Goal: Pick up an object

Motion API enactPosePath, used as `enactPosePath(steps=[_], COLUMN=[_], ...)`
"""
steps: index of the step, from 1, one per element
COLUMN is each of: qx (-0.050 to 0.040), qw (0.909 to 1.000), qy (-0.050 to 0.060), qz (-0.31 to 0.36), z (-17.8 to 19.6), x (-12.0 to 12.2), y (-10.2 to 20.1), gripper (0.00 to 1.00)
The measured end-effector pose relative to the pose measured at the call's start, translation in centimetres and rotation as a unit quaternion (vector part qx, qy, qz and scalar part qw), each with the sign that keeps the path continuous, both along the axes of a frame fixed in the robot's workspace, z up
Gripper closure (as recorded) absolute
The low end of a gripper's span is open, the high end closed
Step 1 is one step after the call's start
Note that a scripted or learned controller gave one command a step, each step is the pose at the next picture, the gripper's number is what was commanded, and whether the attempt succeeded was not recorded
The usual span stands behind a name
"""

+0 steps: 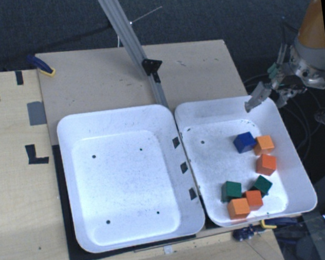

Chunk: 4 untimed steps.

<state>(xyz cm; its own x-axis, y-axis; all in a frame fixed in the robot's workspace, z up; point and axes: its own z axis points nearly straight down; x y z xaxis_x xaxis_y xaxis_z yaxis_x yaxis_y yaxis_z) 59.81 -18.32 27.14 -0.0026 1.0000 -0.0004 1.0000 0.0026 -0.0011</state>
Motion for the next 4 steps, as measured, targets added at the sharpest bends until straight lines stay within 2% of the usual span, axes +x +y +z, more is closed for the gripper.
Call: enactPosePath(steps=[1,2,4], qx=[-0.0002,0.0001,0.0002], qw=[1.0000,1.0000,1.0000], qy=[0.000,0.003,0.002], qz=[0.000,-0.001,-0.001], z=[0.0,-5.7,-14.9], x=[0.0,-0.9,-1.4], y=[0.0,-0.5,0.6], gripper=[0.00,0.00,0.00])
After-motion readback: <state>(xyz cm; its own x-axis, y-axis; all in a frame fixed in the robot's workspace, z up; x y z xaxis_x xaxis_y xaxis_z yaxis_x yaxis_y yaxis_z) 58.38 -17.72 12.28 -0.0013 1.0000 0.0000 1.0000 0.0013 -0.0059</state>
